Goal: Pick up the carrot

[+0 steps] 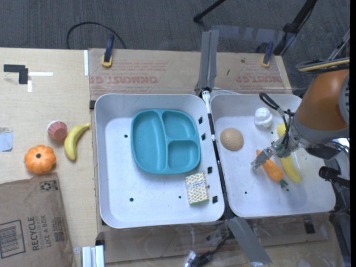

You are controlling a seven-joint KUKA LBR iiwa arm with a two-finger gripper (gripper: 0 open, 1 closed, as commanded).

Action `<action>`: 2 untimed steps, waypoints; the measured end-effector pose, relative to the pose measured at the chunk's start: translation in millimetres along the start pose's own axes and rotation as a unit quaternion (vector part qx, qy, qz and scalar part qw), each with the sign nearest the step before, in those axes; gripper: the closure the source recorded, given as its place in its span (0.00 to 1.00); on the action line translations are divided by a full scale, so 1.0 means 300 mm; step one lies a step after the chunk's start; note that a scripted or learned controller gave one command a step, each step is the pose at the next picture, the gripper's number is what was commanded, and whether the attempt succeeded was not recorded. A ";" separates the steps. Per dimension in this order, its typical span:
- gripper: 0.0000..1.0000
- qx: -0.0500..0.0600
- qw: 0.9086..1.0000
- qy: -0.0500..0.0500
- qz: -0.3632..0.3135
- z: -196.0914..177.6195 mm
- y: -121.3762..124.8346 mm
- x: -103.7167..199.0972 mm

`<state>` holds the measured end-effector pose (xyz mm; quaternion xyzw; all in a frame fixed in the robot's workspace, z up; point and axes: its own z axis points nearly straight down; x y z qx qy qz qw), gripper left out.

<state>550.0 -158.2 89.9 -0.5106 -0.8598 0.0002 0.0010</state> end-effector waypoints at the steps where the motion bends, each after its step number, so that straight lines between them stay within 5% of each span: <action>1: 1.00 0.000 1.000 0.001 0.002 -0.023 -0.001 -0.004; 2: 1.00 0.001 0.990 -0.001 0.140 -0.343 0.151 -0.016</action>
